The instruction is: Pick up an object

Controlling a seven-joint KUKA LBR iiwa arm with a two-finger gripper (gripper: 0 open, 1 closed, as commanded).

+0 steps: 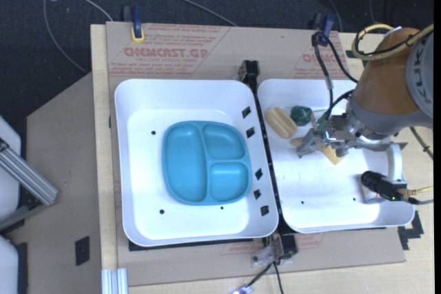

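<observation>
Viewed from above at a slant: worktop (pixel 207 45) carrying two shallow white bins side by side. Left bin (pixel 131 107) held a blue divided plate (pixel 205 162), lying flat near the bin's centre. Right bin (pixel 331 206) held the small objects, grouped in its upper half: a tan, rounded block (pixel 281 122) near the bin's left wall, and a dark green object (pixel 301 113) just beside it on the right. Arm (pixel 386 89) reached in from the right, with the end effector (pixel 313 141) low over the right bin, pointing left. Tan block lay just above and to the left of the end effector, close but apart from it; green object lay just above it. A small yellowish piece (pixel 335 155) showed just below the wrist, partly hidden. Whether the end effector was apart, together or clamped on anything: cannot tell, detail too small and cluttered. Black clamp fitting (pixel 249 69) sat between the bins at their far edge.
</observation>
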